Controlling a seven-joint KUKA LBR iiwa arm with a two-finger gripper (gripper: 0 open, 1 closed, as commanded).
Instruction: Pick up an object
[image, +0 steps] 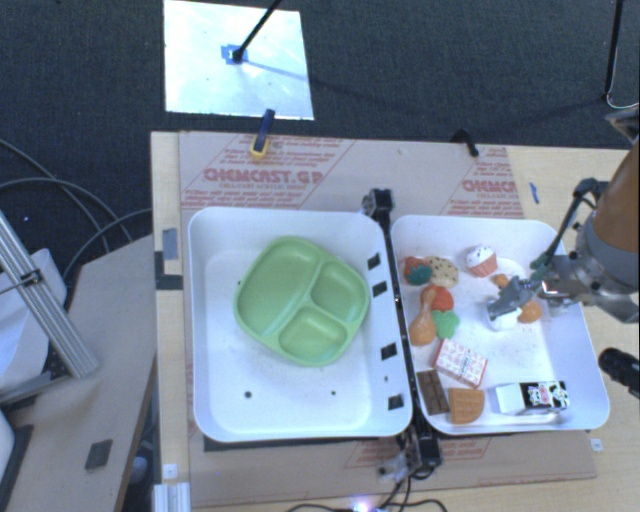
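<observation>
The right bin (575, 365) holds several toy foods. Among them are a pink-topped cupcake (481, 261), a tan cookie (441, 270), a drumstick-like orange piece (424, 322), a green piece (446, 323), a checked pink wafer (461, 361), a brown chocolate bar (432, 392), an orange cracker (465, 405) and a black-and-white carton (532, 397). My gripper (508, 300) reaches in from the right and hangs low over the bin's right-middle. It is directly above a small white piece (503, 320), with an orange piece (531, 312) just beside it. I see nothing lifted.
The left bin (215, 400) carries a green divided plate (302, 299). A black-clipped divider (392, 300) separates the bins. The bench edge and dark floor lie beyond, and a metal frame (40, 300) stands at far left.
</observation>
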